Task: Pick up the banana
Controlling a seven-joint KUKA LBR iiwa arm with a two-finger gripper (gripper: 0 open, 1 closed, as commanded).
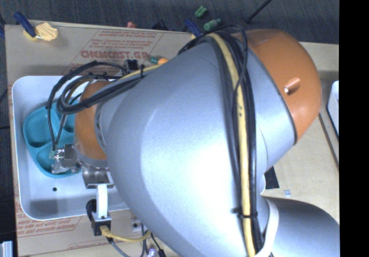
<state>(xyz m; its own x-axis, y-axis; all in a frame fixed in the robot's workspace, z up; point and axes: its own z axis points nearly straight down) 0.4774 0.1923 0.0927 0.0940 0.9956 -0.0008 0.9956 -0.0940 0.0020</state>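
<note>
My grey arm [190, 146] covers most of the camera view, its orange band [86, 129] low over the left white bin [20, 135]. The gripper [62, 161] sits at the arm's left end, inside this bin, where a small metal part shows against a teal plastic object [34, 129]. Black cables [63, 94] loop from the arm down to the wrist. The arm hides the bin's right half and whatever lies under it.
The left bin rests on a brown cardboard sheet with red print [115, 42]. A small yellow and blue item [41, 31] lies at the sheet's far left corner. Green bits [204, 16] lie beyond the bench. A sliver of the right bin [334, 106] shows.
</note>
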